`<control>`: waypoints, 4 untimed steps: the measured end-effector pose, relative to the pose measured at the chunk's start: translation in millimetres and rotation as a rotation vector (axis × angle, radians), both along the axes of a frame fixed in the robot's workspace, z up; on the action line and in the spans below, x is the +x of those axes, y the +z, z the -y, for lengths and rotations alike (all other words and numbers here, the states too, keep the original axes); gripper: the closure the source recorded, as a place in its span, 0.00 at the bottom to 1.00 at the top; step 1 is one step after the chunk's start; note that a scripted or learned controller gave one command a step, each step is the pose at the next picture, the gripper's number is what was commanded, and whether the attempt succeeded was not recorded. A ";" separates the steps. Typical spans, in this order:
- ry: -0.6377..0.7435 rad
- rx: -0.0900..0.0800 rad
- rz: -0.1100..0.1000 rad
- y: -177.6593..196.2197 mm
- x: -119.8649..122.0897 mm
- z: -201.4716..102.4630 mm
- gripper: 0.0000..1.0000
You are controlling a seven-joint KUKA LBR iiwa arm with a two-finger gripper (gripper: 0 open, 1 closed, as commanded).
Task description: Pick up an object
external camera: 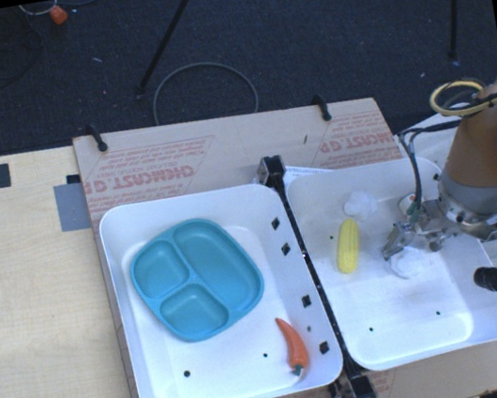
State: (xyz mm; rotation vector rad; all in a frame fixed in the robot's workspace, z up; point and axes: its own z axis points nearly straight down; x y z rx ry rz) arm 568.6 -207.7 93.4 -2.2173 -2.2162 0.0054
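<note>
Two shallow white plastic bins sit side by side on a brown cardboard sheet (221, 150) printed with red lettering. In the left bin (168, 389), a turquoise plastic plate with three compartments (196, 277) lies toward the far left corner, flat on the floor. A small orange toy carrot with a green tip (293, 344) lies near the near right corner of that bin, close to the dividing wall, pointing roughly along it.

In the right bin (415, 335), a yellow toy ear of corn (348, 245) lies toward the left wall, about midway between the far and near edges, its long axis running nearly front to back. A pale, translucent object (360, 202) rests just beyond the corn toward the far edge; its shape is too faint to tell.

The grey arm's metal gripper (407, 243) hangs low over the right half of this bin, apart from the corn. Whether it is released or clenched cannot be told from this view.
</note>
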 end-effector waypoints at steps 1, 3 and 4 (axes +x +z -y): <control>-0.003 -0.001 0.004 13.9 0.8 1.3 1.00; 0.002 -0.004 0.012 140.9 6.1 2.7 1.00; 0.003 -0.002 0.006 143.7 6.2 3.1 1.00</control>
